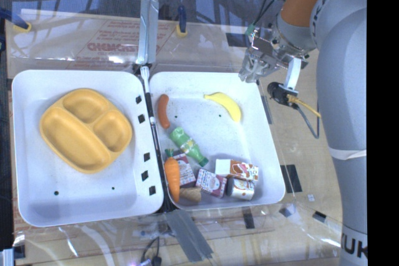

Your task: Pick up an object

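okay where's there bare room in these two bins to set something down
Left bin: bare floor along the near edge, below the yellow divided plate. Right bin: bare middle, between banana and green bottle. Its near edge is crowded: carrot and small cartons.

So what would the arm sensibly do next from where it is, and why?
Probably swing a little inward and down toward the banana. The gripper hangs at the far right corner of the right bin, above its rim, with nothing seen in it. The banana is the nearest thing and lies alone on bare floor, while the carrot and cartons crowd together at the near edge.
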Available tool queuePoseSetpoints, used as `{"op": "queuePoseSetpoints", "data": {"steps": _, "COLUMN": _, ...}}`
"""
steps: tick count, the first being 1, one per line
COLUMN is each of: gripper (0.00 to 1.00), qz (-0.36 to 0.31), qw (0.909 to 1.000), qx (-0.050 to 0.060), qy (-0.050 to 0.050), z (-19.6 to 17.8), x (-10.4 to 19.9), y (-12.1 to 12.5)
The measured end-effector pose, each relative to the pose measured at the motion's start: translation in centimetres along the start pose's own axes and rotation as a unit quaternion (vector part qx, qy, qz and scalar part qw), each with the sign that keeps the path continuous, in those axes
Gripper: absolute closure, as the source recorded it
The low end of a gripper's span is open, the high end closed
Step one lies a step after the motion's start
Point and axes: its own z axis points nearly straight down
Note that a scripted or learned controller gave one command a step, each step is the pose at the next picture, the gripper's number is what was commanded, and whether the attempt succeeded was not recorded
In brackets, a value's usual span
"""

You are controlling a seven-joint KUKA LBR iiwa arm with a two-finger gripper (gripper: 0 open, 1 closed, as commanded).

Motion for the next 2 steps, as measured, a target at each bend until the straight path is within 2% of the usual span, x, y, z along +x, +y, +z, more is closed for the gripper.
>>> {"op": "queuePoseSetpoints", "data": {"steps": 1, "gripper": 1.0, "qz": 0.158, "qw": 0.9874, "qx": 0.0, "qy": 0.0, "z": -2.73, "x": -0.08, "y": -0.76}}
{"op": "queuePoseSetpoints", "data": {"steps": 2, "gripper": 1.0, "qz": 0.329, "qw": 0.9443, "qx": 0.001, "qy": -0.001, "z": -3.64, "x": -0.23, "y": -1.51}}
